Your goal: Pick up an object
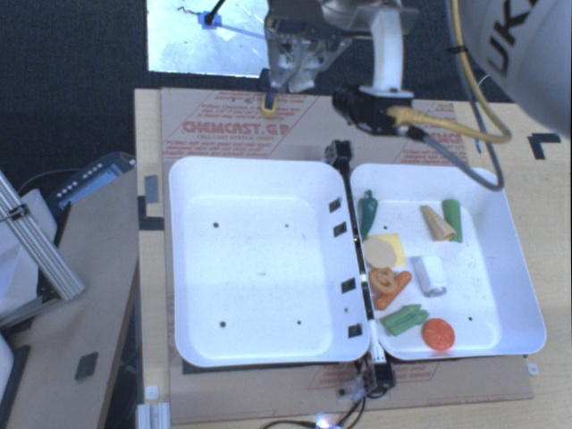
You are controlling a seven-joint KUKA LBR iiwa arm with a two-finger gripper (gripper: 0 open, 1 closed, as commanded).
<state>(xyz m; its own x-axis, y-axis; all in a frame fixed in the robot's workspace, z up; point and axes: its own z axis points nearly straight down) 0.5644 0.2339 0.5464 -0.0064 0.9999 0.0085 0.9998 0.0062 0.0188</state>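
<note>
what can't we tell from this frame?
- Gripper: camera view, fingers blurred and small against the board; open or shut unclear.
- Arm: cut off by the top and right edges.
- Orange piece beside the yellow slice in the right bin: too small to identify.

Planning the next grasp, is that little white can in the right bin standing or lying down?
Lying down: the white can rests on its side on the right bin floor.

**Arm raised behind the bins**

The grey arm enters from the upper right, its wrist carried high near the top edge. The gripper points downward, fingers close together with nothing seen between them, a yellow cable trailing behind.
</note>
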